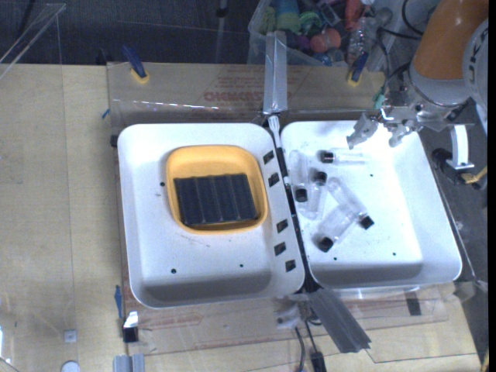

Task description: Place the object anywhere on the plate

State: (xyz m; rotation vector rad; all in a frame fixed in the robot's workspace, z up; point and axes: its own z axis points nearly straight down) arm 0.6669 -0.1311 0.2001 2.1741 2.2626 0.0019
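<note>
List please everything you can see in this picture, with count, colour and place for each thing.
White bins: two, white, side by side on the bench.
Plate: one, yellow, in the left bin.
Dark ribbed object: one, black, lying on the plate.
Clear vials: several, transparent with black caps, scattered in the right bin; exact count hard to tell.
Blue clamps: two, blue, at the bench's far edge.
Container of toys: one, clear, with mixed colours inside, behind the bins.
Arm: one, grey with orange band, at the upper right.
Gripper: one, grey, fingers apart, over the right bin's far edge, holding nothing.
</note>
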